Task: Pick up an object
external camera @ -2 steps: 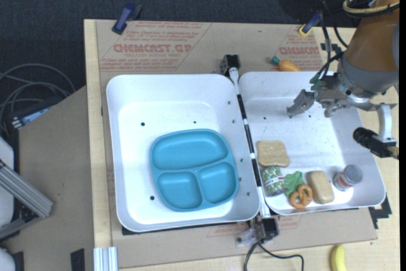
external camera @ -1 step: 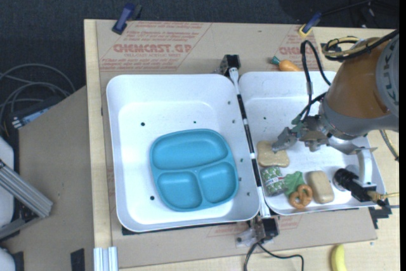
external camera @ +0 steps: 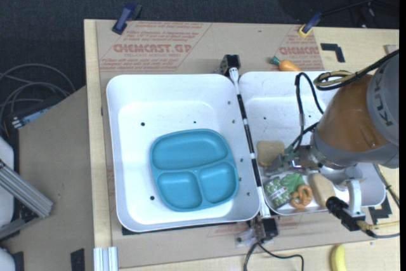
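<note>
Two white bins stand side by side before you: the left bin [external camera: 127,136] carries a blue divided tray [external camera: 193,168], and the right bin [external camera: 273,98] holds a small heap of objects [external camera: 287,190] in its near corner, among them something green and a brown pretzel-like piece [external camera: 301,197]. You see the arm [external camera: 355,124] bent low over this corner, with the gripper [external camera: 288,165] just above the heap or touching it. Whether its fingers are wide or narrow you cannot tell, because the wrist covers them. In my judgement nothing is lifted yet; the grasp and the raising are both left to do.
</note>
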Motion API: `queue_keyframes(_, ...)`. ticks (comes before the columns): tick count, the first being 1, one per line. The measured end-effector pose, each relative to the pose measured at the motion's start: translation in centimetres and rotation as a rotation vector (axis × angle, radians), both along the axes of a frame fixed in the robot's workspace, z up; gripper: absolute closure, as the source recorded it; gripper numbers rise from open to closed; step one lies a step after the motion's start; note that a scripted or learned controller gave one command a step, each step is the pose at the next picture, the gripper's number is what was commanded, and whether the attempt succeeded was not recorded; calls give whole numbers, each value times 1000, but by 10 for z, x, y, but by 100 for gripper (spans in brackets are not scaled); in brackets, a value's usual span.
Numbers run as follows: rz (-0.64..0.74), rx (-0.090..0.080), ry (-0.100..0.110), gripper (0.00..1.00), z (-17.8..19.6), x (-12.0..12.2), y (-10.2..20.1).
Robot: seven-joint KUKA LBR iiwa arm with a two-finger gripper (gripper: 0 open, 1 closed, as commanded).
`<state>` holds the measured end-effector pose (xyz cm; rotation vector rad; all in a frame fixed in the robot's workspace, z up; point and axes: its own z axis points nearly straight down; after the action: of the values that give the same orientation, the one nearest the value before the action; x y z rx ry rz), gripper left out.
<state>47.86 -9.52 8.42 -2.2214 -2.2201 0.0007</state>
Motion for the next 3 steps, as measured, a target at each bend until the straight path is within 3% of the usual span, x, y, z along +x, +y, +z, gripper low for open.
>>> queue_keyframes(1, 0, -1, -2, 0, 1, 50, -10)
queue_keyframes(3, 1, -1, -3, 0, 0, 73, -2)
